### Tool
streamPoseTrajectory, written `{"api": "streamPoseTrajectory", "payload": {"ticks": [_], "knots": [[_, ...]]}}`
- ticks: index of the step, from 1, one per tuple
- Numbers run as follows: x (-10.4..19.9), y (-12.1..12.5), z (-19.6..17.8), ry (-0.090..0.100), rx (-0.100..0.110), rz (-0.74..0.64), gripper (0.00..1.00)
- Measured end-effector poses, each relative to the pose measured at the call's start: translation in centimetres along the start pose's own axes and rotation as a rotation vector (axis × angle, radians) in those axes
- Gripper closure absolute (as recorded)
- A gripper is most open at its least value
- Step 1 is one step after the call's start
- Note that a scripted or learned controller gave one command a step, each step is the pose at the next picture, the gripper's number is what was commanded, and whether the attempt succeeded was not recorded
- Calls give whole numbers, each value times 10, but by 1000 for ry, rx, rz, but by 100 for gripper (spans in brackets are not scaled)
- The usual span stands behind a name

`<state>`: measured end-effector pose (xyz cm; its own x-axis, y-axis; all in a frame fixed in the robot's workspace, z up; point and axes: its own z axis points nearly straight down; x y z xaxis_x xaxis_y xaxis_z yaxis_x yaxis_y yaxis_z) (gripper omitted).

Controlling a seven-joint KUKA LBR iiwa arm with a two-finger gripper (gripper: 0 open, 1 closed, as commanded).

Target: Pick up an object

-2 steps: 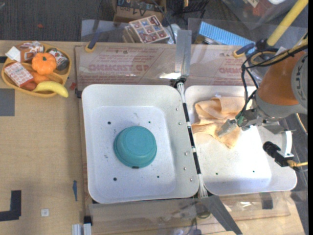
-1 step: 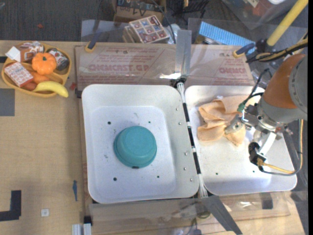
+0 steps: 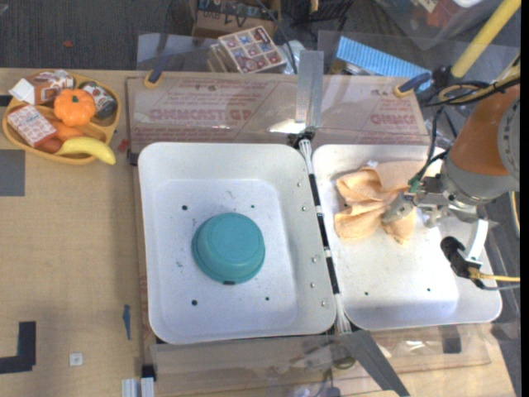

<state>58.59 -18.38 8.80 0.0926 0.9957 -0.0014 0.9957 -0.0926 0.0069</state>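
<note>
Look first at the end effector (image 3: 402, 211), right of centre in the frame, down low in the right-hand shallow white bin (image 3: 430, 292). It sits at the edge of the crumpled tan cloth (image 3: 364, 201), and you can see a fold of that fabric bunched up against its tip. Whether the tip actually pinches the fabric or merely presses on it, you cannot tell from this slanted view, and its opening is hidden by the wrist hardware.

The grey arm with the orange band (image 3: 488, 151) comes in from the right edge, bent steeply down, which suits a reach at something lying flat on the bin floor. The cloth lies in the upper left part of that bin, close to the divider, so you have a soft heap that should gather readily if caught.

In the left-hand white bin (image 3: 165, 304) an upturned teal plastic bowl (image 3: 229, 247) rests near the centre, well apart from the arm. On the bench (image 3: 66, 263), upper left, a yellow dish of toy food (image 3: 58, 118) holds a banana and a small pumpkin.
</note>
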Motion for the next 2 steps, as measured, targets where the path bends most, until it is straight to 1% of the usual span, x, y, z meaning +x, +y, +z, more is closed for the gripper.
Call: {"api": "streamPoseTrajectory", "payload": {"ticks": [1,2], "knots": [[1,1,-11,0,-4,-2,100],[58,1,-95,1,6,-73,100]]}}
